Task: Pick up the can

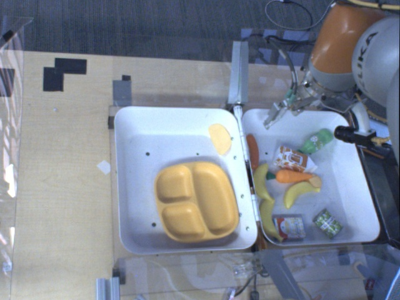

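Note:
The can lies on its side at the front of the right bin, silver with a red label, next to a banana. My gripper hangs over the back left corner of that bin, well behind the can and apart from it. Nothing shows in its grasp. The grey arm with its orange band reaches in from the upper right.
The right bin also holds a green bottle, a snack packet, a carrot, two bananas, a sausage and a small green object. In the left bin are a yellow divided plate and a yellow slice.

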`<state>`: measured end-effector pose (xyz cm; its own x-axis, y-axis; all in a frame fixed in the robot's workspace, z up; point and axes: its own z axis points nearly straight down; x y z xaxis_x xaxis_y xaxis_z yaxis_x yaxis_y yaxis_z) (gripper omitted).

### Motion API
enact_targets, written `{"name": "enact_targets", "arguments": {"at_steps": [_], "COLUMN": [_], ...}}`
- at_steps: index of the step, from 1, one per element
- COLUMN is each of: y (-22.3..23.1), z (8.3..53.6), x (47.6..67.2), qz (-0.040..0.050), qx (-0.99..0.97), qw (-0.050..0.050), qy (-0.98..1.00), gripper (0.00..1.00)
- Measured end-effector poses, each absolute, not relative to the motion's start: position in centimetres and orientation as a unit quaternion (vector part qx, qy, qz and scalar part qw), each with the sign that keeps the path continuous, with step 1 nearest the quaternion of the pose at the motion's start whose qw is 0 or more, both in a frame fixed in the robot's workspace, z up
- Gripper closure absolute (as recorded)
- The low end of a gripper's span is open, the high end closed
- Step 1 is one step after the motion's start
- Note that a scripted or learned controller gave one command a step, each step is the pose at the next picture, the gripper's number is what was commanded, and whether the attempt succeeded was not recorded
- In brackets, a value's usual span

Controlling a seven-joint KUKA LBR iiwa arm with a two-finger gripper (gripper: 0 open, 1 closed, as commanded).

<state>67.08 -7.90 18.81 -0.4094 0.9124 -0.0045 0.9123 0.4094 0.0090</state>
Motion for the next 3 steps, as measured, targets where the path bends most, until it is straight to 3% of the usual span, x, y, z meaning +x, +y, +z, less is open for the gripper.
{"name": "enact_targets", "arguments": {"at_steps": [1, 2, 3], "y": [-11.5, -10.1, -11.8], "z": [14.6, 11.4, 9.8], "x": [60.3, 56.5, 62.6], "qz": [0.0012, 0.0091, 0.0080], "qx": [0.564, 0.567, 0.603], "qw": [0.002, 0.024, 0.013], "qy": [0.825, 0.823, 0.797], "gripper": [0.00, 0.00, 0.00]}}
